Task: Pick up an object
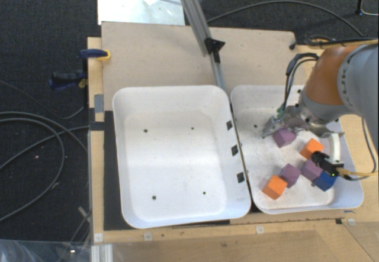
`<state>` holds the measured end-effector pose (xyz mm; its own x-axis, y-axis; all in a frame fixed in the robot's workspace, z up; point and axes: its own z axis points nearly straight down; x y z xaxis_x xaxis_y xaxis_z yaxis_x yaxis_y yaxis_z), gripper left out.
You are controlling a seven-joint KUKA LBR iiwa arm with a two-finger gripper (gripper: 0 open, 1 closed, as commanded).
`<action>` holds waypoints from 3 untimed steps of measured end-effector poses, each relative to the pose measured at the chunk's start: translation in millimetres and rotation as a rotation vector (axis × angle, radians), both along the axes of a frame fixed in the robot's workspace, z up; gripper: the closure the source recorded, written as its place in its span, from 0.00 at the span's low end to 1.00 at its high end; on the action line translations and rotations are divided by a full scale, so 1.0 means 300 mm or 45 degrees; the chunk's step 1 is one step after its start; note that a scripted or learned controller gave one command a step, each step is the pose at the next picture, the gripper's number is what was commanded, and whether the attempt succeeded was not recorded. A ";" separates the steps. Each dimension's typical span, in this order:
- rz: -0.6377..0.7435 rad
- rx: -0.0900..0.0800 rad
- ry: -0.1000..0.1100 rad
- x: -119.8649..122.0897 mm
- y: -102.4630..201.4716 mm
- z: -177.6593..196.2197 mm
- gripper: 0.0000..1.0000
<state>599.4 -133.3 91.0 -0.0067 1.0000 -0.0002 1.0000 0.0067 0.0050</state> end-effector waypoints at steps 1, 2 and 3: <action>0.001 0.000 0.000 -0.002 -0.003 0.035 1.00; 0.006 0.002 -0.009 0.134 0.217 0.348 1.00; 0.005 0.004 0.007 -0.012 0.420 0.405 1.00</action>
